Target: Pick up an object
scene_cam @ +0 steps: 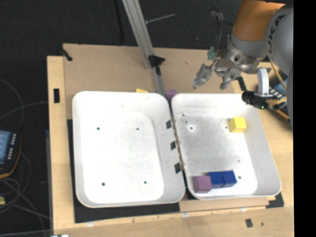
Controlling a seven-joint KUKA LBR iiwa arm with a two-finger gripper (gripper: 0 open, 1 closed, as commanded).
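Camera view: the gripper (213,78) hangs above the far rim of the right bin (256,132), its 2 fingers spread apart with nothing between them, so it is released. The arm (256,14) comes in from the right, grey with an orange band.

Nothing has been picked up yet, as far as this shows; I judge the task barely begun, with the reach down, the closing and the lift all left to do.

The candidates lie in the right bin: a yellow block (237,124) near the far right side, well apart from the rest, and at the near edge a blue block (222,178) touching a purple block (202,183). The yellow block sits nearest the gripper and stands free, so it looks the easier choice; the other 2 crowd the bin wall.

All 3 are small, boxy, matte pieces with flat faces, probably rigid. Both bins are shallow, smooth white trays with rounded corners and a few dark spots. The left bin (84,147) holds no blocks. A yellow scrap (141,90) and a purple bit (171,93) peek out behind the bins' far rims. The bench (98,63) is plain tan board
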